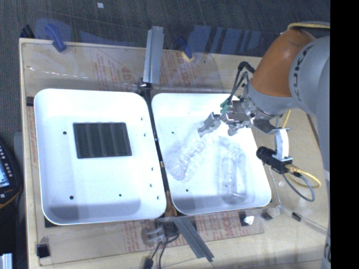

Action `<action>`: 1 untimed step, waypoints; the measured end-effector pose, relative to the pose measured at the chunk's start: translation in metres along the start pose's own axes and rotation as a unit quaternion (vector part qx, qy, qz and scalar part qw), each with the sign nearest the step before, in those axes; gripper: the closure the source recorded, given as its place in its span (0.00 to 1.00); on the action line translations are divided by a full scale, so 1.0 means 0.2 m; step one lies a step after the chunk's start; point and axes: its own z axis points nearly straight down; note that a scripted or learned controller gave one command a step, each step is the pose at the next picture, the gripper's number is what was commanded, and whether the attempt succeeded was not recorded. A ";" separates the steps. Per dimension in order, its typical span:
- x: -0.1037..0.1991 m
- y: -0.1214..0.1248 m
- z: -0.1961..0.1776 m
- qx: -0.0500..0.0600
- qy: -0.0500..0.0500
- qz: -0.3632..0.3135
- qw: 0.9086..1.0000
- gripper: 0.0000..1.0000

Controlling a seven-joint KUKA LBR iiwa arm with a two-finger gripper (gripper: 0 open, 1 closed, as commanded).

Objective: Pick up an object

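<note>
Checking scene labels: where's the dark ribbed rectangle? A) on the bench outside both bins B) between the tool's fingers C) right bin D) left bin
D: the dark ribbed rectangle lies flat on the floor of the left bin, well away from the tool, which is over the right bin.

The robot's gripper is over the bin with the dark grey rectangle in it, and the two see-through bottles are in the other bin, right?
Not quite. The camera view shows the gripper over the right bin, the same one that holds the two clear bottles. The dark grey rectangle lies in the left bin, away from the arm.
</note>
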 end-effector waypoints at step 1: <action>0.50 -0.13 -0.48 -0.002 0.000 0.105 0.994 0.00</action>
